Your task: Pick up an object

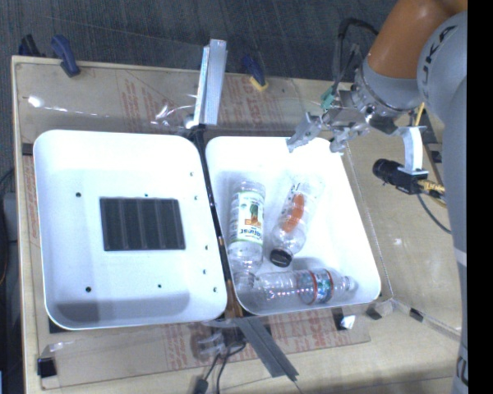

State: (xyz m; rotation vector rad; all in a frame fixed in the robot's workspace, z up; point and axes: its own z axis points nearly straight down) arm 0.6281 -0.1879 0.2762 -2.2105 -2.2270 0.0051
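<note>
Claw (319,136) on the grey arm with the orange band (404,25) hangs over the back edge of the right shallow white plastic bin (361,236), prongs spread apart with nothing between them. Down in that bin there's three clear plastic bottles: one with a green-and-white label (248,222), one with an orange label (292,217) just beside it, and one lying crosswise along the front wall (304,286). Left white bin (57,220) on the desk (411,245) has a dark ribbed rectangular panel (141,224) in the middle.
</note>
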